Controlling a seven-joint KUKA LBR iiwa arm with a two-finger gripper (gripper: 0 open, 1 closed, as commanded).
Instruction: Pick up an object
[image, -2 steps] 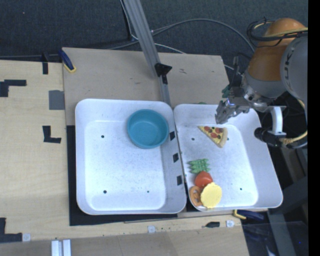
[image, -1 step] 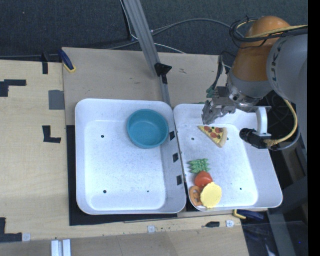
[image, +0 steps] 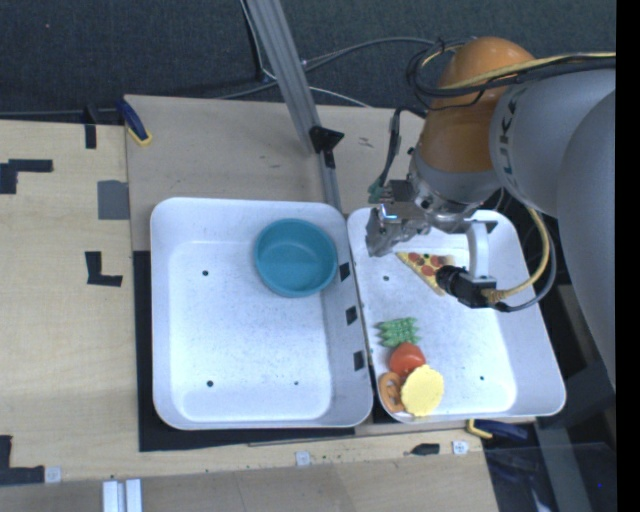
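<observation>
My gripper (image: 385, 238) hangs over the far left part of the right bin (image: 520, 385), close to its left wall. Just to its right lies a toy pizza slice (image: 425, 266), not between the fingers. Nearer the front of that bin lie a green leafy toy (image: 398, 329), a red tomato toy (image: 406, 357), and a yellow toy (image: 424, 390) beside an orange slice (image: 390, 388). A blue bowl (image: 295, 256) stands in the far right part of the left bin (image: 200, 380).
A grey metal pole (image: 300, 95) slants down from the top to the gap between the bins. The bins sit on a wooden bench (image: 60, 330) with black tape marks at the left.
</observation>
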